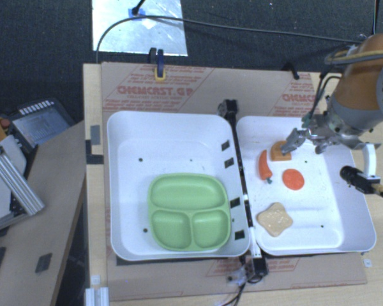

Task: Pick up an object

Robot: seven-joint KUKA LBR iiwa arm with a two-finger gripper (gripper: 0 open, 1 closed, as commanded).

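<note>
The orange block (pixel 281 151) sits at the right bin's (pixel 354 231) far end, touching the hand (pixel 295 141); its grip I cannot tell. Approach step; closing squarely around the block comes next.

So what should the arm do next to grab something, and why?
Probably lower a little onto the small orange block and then close. The gripper sits right at that block in the right bin, closer than the red carrot-like piece, the orange disc or the tan cracker.
</note>
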